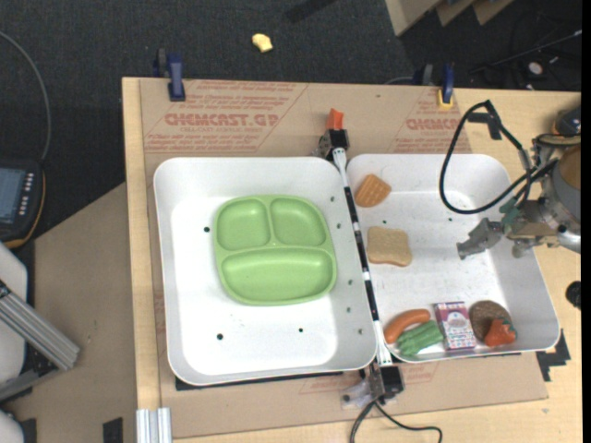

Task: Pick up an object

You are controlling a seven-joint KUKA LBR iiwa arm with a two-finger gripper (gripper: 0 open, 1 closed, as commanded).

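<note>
1. The bread slice lies flat in the right bin, near the divider — left of the gripper, well apart.
2. The gripper hangs over the bin's right half, holding nothing; its spread cannot be told.
3. The arm enters from the right edge, low, wrist pointing left — toward the slice.
</note>
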